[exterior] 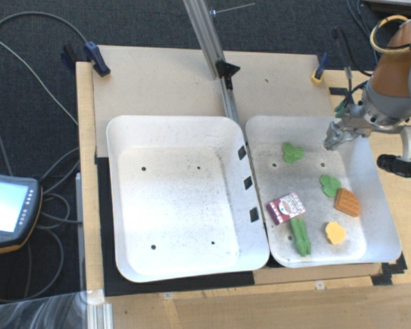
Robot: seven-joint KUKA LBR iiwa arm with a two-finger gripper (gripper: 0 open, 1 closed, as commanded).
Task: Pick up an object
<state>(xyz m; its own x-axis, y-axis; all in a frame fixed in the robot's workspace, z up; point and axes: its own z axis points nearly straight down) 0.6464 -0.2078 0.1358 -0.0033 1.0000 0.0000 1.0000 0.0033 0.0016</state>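
Green toy [292, 153] lay at eight o'clock from my gripper [334, 137], near | right bin [377, 204] | finger spread: could not tell

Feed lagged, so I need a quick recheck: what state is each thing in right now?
gripper: above right bin's far end, holding nothing visible
right bin: holds six items
green piece: loose, nearest gripper
pink box: lying flat, touching green stick
left bin: sits beside right bin

light: even, bright overhead | shadows: soft, faint | focus: slightly soft, grainy
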